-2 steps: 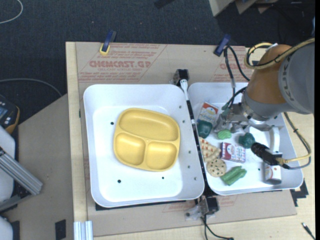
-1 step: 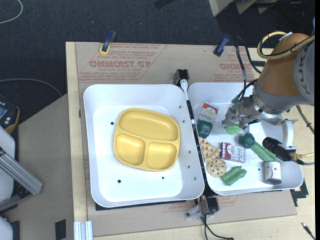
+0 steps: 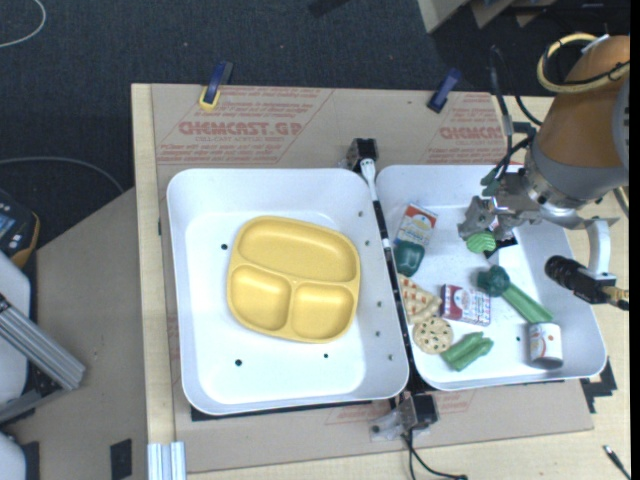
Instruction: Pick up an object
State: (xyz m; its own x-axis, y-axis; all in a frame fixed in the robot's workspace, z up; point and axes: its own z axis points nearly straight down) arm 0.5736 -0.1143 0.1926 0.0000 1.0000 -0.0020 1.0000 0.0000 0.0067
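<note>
My gripper (image 3: 483, 230) hangs over the upper middle of the right bin (image 3: 590, 353), with the arm coming in from the right. A small bright green object (image 3: 483, 241) sits right at its tips, and the fingers look shut on it. Below it in the bin lie a dark green long-handled item (image 3: 516, 293), a red and white box (image 3: 466, 305), a green pod-shaped toy (image 3: 467, 349), a round cookie (image 3: 432, 335), a cracker (image 3: 415, 296), a small white can (image 3: 545, 343) and a green and white packet (image 3: 413, 230).
The left bin (image 3: 200, 348) holds a yellow divided plate (image 3: 293, 288). A black rail (image 3: 385, 258) separates the two bins. The arm's grey body (image 3: 580, 148) and a black fitting (image 3: 575, 276) overhang the right bin's right side. Clamps stand on the bench's far edge.
</note>
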